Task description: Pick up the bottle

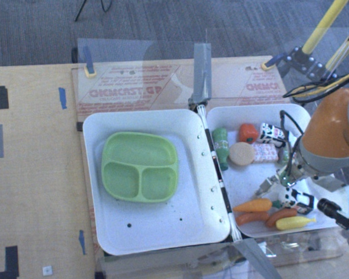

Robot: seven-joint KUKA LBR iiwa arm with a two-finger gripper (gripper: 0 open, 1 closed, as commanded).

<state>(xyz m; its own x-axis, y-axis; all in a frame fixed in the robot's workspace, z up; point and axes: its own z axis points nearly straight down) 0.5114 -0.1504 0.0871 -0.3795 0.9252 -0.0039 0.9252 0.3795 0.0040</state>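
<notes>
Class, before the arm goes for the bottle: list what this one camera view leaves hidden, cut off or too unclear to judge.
- Gripper: partly under the arm's orange band; whether it is open or shut is unclear.
- Bottle: lies against the right bin's left wall; label too small to read.
- Black-and-white item: partly covered by the arm's wrist, shape unclear.
- Right bin: its right rim is hidden by the arm.

Wooden bench [36, 191] bears two white bins [109, 228].
</notes>
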